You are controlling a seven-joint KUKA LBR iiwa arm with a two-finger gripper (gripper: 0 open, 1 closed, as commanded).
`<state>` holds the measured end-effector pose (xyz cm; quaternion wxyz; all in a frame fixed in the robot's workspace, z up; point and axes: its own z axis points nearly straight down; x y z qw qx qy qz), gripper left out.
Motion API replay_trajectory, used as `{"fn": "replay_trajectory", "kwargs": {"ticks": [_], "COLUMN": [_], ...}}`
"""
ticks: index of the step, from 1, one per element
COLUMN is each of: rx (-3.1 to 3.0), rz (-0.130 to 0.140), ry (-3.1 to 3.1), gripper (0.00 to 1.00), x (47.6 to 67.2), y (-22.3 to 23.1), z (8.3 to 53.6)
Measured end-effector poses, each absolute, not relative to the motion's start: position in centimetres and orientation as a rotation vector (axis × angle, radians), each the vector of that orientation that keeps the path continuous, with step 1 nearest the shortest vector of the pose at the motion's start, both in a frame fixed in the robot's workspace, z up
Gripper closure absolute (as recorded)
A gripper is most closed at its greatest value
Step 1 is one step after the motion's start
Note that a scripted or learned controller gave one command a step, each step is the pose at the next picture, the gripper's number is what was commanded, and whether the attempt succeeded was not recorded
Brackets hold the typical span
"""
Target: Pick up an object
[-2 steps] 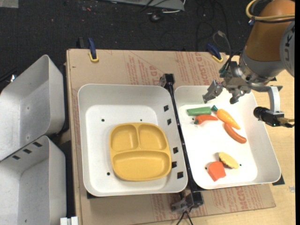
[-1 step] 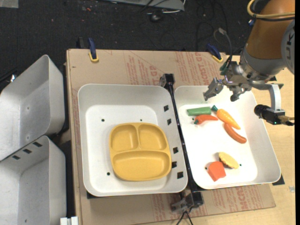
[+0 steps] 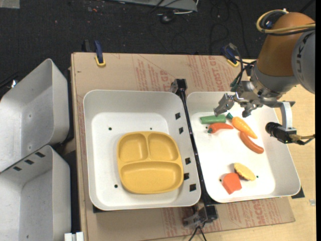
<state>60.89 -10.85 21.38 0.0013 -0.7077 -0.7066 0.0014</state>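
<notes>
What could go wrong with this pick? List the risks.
1. The two-finger gripper hangs over a tight cluster: green pepper-like toy, small red-orange toy, orange carrot toy. It may pinch two or knock one away.
2. The cluster lies near the right white bin's far wall, so the fingers might strike it.

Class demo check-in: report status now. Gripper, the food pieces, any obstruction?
Gripper open, holding nothing, above right bin's far end. Green piece and carrot just beneath, crowded together. Yellow tray in left bin.

The arm (image 3: 286, 44) is cut off by the right edge.
</notes>
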Motion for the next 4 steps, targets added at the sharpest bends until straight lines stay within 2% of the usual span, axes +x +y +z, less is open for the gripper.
{"fn": "replay_trajectory", "kwargs": {"ticks": [2,3,4], "rx": [-2.220,-2.224,-2.226], "rz": [0.005,-0.001,-0.004], "ry": [-2.217,-2.220,-2.222], "gripper": [0.00,1.00,1.00], "x": [60.4,60.6,60.8], "y": [-10.9,-10.9,-11.5], "z": [9.6,10.9,15.4]}}
